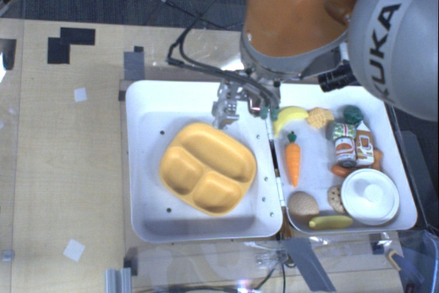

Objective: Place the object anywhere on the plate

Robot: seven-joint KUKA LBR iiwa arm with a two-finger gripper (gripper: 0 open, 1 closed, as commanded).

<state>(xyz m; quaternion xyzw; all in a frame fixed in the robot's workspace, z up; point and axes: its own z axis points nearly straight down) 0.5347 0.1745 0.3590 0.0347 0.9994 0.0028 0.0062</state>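
Left of centre, the yellow divided plate [208, 168] lies tilted in the left bin [147, 216]. Just above its upper edge hangs the gripper [236, 108] — whether its fingers are apart or together I cannot tell. Toy food — carrot [293, 160], banana [330, 221], white bowl [370, 194] — fills the right bin [405, 213].

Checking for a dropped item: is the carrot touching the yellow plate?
Apart. The camera view shows the carrot lying in the right bin, while the yellow plate sits in the left bin, with the bin walls between them.
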